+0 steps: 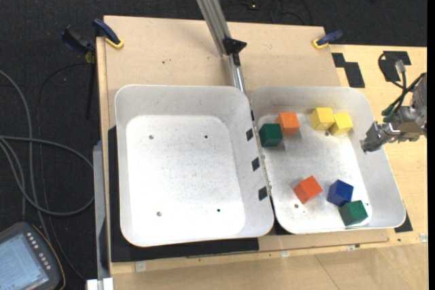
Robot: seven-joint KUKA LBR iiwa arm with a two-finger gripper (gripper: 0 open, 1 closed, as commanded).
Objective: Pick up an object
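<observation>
1. Nearest, in the right bin (391, 197): a green cube (353, 212) touching a blue cube (339, 191), with an orange cube (308, 189) beside them.
2. Farther back: a green cube (270, 135) against an orange cube (289, 122); two yellow cubes (331, 120) touching.
3. My pincer (372, 140) sits at that bin's right rim; the opening appears narrow, though I cannot tell for certain.
4. The left bin (129, 146) lies alongside on the table (170, 44).

I can read no text, labels, brands, numbers or signs anywhere here; the lit screen of the grey handheld tablet (24, 261) is too blurred to make out.
</observation>
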